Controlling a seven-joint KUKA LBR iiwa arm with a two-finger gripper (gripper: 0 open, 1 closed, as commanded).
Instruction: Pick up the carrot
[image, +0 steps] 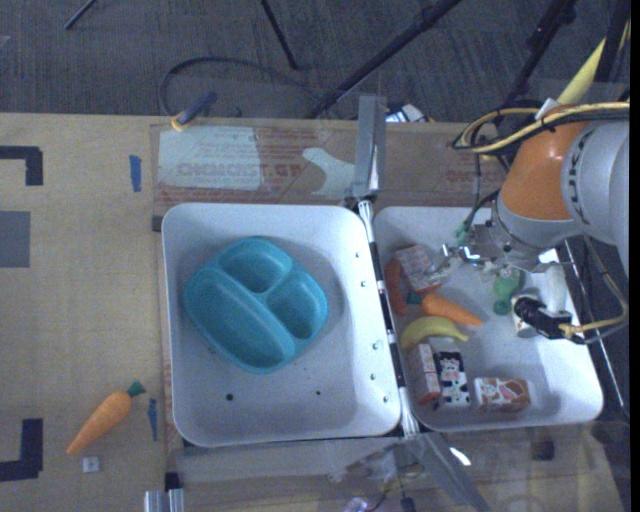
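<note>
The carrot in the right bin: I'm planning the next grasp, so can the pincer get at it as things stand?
Probably yes. The pincer hovers just above the carrot, whose top lies uncovered. The banana sits close beside it, so a clean grip may be tight.

A robotics lab is indicated rather than a home or kitchen. A grey industrial arm (590, 170) with an orange band is seen reaching over a plywood table (80, 300) on which two shallow white bins (190, 230) are fixed side by side. Black corner markers (25, 165) and strips of blue tape (135, 172) are stuck to the table surface. Yellow and black cables (500, 125) are looped near the arm, and dark tripod legs (390, 45) are spread over grey carpet (120, 50) behind the table. Toy food items (440, 330) are gathered in the right bin.
</note>
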